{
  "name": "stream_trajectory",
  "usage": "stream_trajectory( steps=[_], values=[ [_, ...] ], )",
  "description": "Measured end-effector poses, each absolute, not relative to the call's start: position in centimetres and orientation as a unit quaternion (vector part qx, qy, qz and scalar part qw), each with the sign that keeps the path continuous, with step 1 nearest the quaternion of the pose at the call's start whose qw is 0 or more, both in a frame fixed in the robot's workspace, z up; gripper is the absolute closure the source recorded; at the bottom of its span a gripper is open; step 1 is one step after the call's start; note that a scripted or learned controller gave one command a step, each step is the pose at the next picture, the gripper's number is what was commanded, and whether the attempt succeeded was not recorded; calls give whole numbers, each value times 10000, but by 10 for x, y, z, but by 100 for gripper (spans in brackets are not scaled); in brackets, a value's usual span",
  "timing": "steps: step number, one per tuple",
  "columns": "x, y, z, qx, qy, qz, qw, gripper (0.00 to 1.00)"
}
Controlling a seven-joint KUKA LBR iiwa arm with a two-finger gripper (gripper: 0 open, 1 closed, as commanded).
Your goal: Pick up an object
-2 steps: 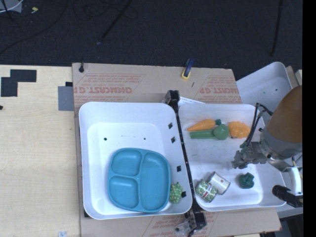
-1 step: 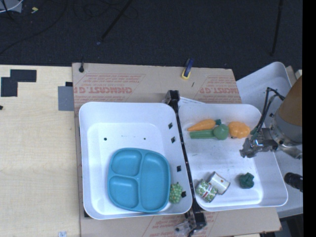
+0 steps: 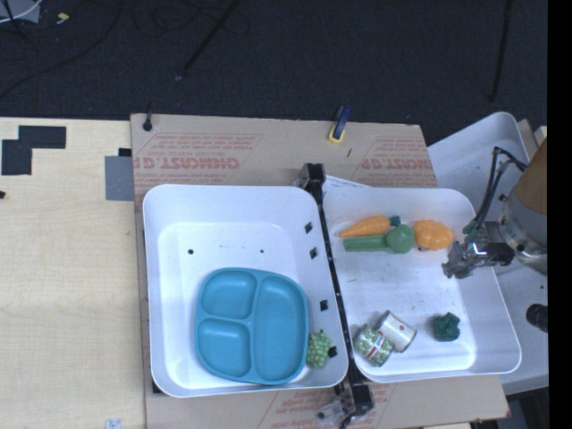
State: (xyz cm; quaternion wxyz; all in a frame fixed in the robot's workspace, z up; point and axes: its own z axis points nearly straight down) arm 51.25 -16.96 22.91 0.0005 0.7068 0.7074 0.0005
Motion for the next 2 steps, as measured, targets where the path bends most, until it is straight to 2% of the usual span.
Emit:
stream_trajectory(
  steps=[2],
  values=[
    [518, -67, 210, 7055, 7087, -3, -21, 100]
  ],
)
